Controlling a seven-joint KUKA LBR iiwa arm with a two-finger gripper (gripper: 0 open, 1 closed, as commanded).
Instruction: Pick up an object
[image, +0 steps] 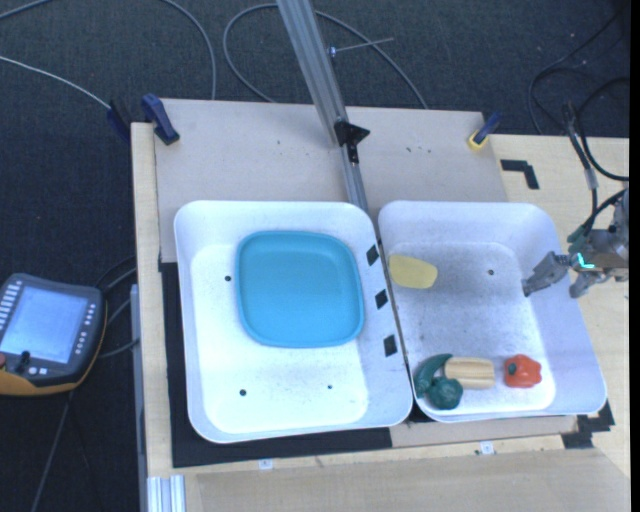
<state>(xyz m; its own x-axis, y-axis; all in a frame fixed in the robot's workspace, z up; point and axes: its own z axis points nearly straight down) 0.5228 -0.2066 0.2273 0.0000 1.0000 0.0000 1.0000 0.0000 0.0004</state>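
- Hand (560, 277) hovers at the right bin's (560, 330) right rim, fingers spread, holding nothing.
- Pepper (521, 371), block (470, 372) and green toy (438, 382) lie along the near wall; all look light, the block likely stiff and easiest taken across its sides.

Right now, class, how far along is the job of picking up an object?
Nothing looks lifted: the yellow piece, green pepper, tan block and red pepper lie in the right bin. The gripper hangs at its right edge. Approach, grasp and lift remain.
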